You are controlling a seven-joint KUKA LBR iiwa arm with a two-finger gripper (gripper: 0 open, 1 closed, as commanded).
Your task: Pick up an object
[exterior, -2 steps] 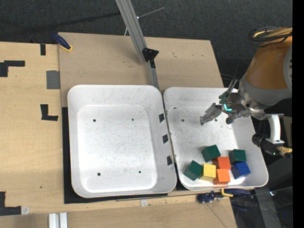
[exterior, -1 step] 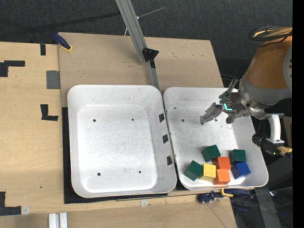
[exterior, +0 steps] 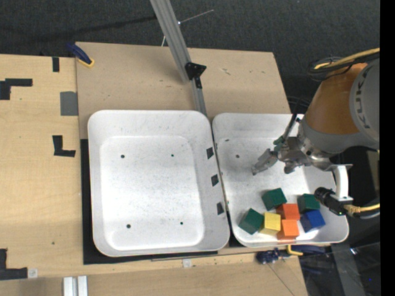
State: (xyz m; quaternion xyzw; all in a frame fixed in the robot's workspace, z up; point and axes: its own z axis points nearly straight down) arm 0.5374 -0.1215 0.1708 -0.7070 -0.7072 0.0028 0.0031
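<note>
Over the middle of the right bin [exterior: 247, 122], reaching in from the right: the gripper [exterior: 271, 165]. No block seen in it. Cannot tell if spread or pressed together. Bunched up in the near right corner of that bin: green, yellow, orange and blue blocks. Closest to the gripper, just on its near side: a green block [exterior: 273, 198]. Probably held up here to line up before going down. Packed close, so tricky to grab just one
</note>
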